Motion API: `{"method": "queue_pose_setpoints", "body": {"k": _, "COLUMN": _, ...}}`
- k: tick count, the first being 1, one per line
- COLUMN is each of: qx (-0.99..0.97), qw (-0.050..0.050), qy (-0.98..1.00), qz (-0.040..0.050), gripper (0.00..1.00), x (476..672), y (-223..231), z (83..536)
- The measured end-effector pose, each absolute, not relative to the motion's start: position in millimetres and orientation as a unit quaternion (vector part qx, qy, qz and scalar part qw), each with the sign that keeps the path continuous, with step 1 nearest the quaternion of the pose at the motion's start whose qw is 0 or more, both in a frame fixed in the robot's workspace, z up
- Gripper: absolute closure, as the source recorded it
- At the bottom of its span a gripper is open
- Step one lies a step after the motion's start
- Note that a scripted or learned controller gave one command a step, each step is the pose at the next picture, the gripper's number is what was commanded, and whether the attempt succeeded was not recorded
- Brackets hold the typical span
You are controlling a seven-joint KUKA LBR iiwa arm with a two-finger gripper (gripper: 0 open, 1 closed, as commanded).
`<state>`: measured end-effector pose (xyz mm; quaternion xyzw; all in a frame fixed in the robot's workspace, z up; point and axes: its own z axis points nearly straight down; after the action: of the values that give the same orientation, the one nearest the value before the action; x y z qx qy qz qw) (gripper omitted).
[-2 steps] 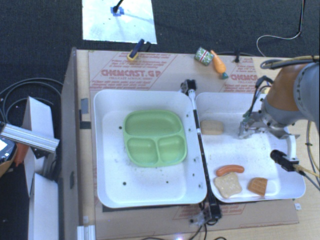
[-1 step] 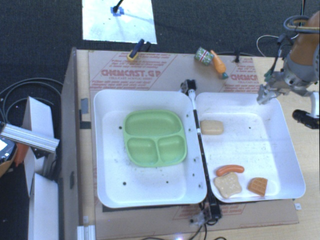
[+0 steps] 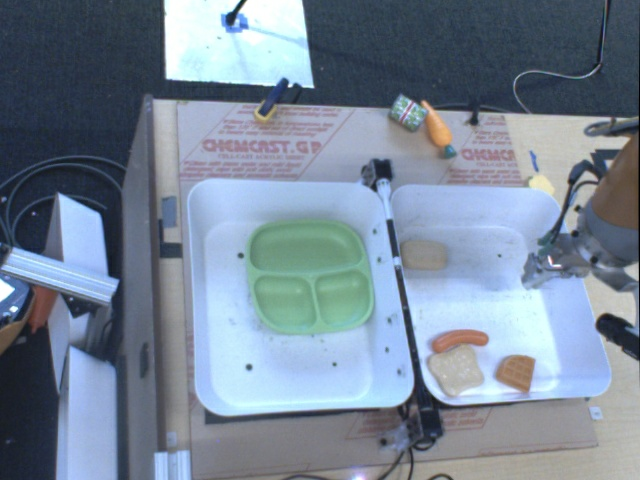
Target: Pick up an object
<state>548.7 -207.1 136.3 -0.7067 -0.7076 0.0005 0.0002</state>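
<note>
Camera view: approach step, gripper hovers over right white bin, finger state I cannot tell; next, descend onto pale oval bun.

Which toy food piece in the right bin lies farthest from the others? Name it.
The pale beige oval bread roll, alone near the bin's left wall; the red sausage, white toast slice and orange waffle cluster at the front.

Green tray in left bin. Right bin: bun near the divider, sausage, toast and waffle at near edge. Gripper low over right bin's right side, nothing visibly held.
</note>
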Motion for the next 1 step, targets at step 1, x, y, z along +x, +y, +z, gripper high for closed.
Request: {"method": "queue_pose_setpoints", "body": {"k": 1, "qx": -0.706, "qw": -0.001, "qy": -0.709, "qz": -0.001, "gripper": 0.0, "x": 626.1, "y": -150.9, "z": 121.5}}
